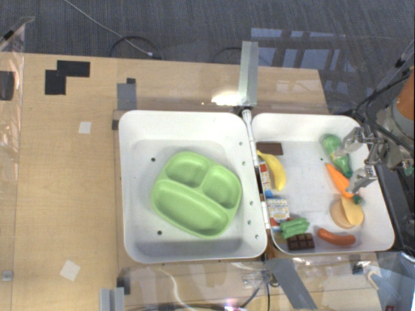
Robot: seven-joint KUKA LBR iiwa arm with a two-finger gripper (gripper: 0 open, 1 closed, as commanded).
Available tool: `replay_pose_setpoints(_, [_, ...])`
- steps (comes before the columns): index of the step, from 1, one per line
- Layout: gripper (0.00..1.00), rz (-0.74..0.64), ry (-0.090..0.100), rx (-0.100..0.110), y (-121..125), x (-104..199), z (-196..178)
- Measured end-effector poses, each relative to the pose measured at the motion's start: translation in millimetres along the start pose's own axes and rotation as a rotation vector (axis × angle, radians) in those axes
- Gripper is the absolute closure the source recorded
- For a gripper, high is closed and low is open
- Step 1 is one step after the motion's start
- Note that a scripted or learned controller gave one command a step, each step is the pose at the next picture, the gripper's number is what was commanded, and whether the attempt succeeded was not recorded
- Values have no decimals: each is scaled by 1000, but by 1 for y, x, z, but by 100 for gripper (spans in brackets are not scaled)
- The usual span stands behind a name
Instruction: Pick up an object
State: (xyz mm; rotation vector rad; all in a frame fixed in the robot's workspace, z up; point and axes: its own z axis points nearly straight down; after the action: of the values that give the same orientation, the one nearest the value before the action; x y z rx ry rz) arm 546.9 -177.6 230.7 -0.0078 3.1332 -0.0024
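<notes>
My gripper hovers at the right edge of the right bin. It is open, one finger toward the back and the other toward the front. An orange carrot lies just left of the front finger. A green vegetable lies beside the back finger. Nothing sits between the fingers. Further left in this bin are a yellow banana and a brown block.
The left bin holds a green divided plate. Along the right bin's front lie a tan slice, a red sausage, a chocolate bar, a green piece and a small carton.
</notes>
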Motion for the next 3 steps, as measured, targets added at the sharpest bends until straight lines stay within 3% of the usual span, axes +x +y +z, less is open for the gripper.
replay_pose_setpoints(1, [0,-79,12,-5,-17,-24,111])
replay_pose_setpoints(2, [0,-18,-4,1,-22,-39,142])
replay_pose_setpoints(3, [100,-26,-21,5,-20,-45,126])
